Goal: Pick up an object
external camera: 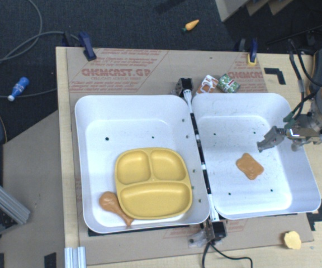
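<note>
The left bin [94, 127] is shallow white plastic and holds a yellow plate [152, 183] with three compartments, smooth and glossy, and a tan drumstick-shaped toy [113, 204] touching the plate's lower left corner. In the right bin [228, 116] lies a small brown piece [250, 166], flat and rounded like toast, probably light and stiff; taking it across its narrow sides seems best. The gripper [268, 139] hovers just above and right of it; whether it is open cannot be told.
</note>
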